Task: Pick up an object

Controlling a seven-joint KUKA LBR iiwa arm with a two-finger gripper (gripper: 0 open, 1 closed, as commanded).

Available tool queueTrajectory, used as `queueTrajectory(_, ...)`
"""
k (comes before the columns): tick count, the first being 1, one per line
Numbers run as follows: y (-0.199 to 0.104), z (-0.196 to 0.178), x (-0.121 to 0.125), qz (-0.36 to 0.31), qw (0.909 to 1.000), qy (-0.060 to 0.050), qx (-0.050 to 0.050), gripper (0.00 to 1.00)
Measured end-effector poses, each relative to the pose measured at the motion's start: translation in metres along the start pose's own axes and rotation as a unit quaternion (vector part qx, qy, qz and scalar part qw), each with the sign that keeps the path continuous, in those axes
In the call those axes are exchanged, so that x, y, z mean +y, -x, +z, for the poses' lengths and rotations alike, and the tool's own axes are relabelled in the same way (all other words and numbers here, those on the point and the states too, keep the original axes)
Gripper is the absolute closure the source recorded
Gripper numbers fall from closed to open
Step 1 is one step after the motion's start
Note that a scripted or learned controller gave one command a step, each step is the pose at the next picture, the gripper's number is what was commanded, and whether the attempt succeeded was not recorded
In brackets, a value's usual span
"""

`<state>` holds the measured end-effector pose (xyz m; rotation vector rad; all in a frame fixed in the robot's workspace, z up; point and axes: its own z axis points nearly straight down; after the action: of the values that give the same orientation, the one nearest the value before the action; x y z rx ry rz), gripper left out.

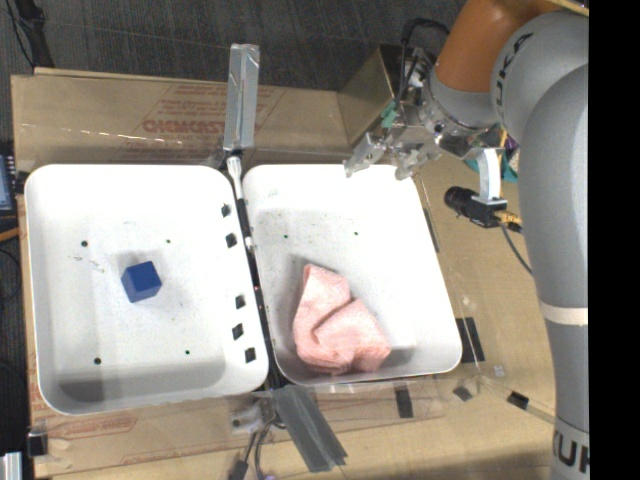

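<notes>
Two-finger gripper [383, 158] above right white bin's [420, 258] far rim, fingers spread, nothing between | crumpled pink cloth [336, 323] in right bin | small blue cube [141, 280] in left white bin [60, 268]

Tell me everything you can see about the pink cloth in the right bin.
The pink cloth is soft, crumpled fabric, bunched into a lumpy heap with folds rather than spread flat. It lies on the floor of the right bin, in the near part, close to the front wall. Nothing else touches it; the gripper is above the bin's far edge.
</notes>
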<state>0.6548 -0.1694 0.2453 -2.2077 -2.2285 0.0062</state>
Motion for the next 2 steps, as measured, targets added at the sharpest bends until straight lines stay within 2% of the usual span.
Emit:
queueTrajectory(1,-0.030,0.094,-0.071,-0.028,0.9996,0.000,0.000,0.00)
queueTrajectory(2,-0.038,0.155,-0.104,-0.051,0.9987,0.001,0.000,0.00)
